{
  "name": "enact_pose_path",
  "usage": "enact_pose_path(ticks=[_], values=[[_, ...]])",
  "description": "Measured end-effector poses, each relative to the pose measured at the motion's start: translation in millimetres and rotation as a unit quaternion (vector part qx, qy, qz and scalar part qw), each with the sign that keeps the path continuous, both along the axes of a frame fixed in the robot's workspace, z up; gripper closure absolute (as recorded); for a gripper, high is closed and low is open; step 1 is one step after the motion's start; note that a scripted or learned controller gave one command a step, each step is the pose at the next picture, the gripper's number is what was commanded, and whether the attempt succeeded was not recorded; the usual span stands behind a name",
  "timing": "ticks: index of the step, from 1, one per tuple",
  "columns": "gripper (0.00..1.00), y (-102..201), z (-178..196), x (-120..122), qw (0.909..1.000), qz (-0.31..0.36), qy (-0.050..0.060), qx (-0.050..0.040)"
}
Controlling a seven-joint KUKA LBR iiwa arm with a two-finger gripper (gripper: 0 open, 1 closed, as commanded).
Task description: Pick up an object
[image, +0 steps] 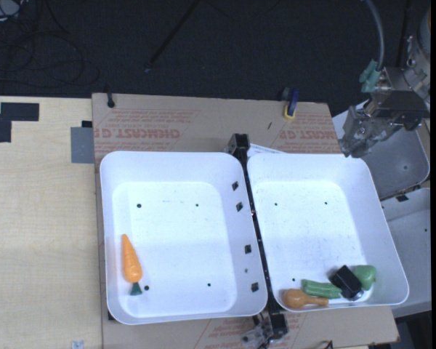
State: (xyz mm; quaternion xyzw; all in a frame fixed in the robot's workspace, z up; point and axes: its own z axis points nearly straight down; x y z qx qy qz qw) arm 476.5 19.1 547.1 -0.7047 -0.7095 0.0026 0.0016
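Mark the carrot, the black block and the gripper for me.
carrot (131, 259): camera view, left bin, on its orange body.
black block (346, 281): camera view, right bin's near corner, on its top face.
gripper (357, 138): camera view, beyond the right bin's far corner, at its lower end.

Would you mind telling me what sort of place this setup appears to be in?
Probably a robotics lab bench set up for grasping trials. Two white bins sit side by side on cardboard, holding toy items such as a carrot, and a gripper hangs by the right bin's far corner, with cables behind.
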Motion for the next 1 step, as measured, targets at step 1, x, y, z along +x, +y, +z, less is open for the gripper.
enact_pose_path(ticks=[1], values=[[1.00, -16.5, -126.9, 18.9, 1.0000, -0.005, 0.004, -0.0002]])
